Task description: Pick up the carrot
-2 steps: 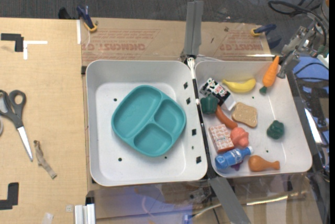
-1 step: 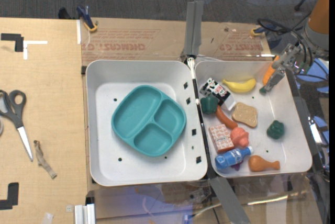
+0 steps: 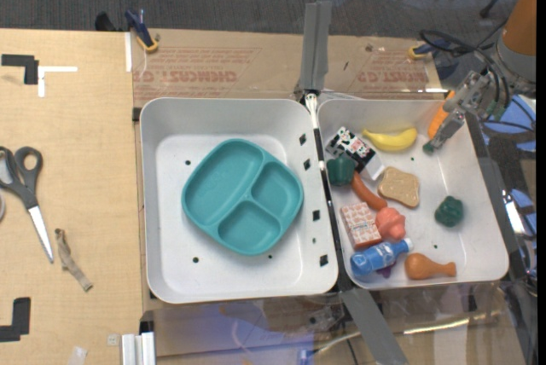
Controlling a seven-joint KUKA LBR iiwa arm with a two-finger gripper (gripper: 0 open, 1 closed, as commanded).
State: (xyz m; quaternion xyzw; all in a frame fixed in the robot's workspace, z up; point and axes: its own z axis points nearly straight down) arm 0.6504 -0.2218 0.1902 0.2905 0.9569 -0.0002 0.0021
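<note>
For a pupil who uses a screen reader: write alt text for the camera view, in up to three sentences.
A robot gripper holds an orange carrot between its fingers above the far right corner of the right bin, which also holds a banana, toast, a bottle and other toy foods. The left bin contains a teal divided plate.

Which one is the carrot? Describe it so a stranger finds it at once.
Look in the right bin, near its left wall. The carrot lies slantwise between the black-and-white box and the pink toy, left of the bread. It is a thin orange stick with a dark green top; the orange drumstick is fatter, without green.
</note>
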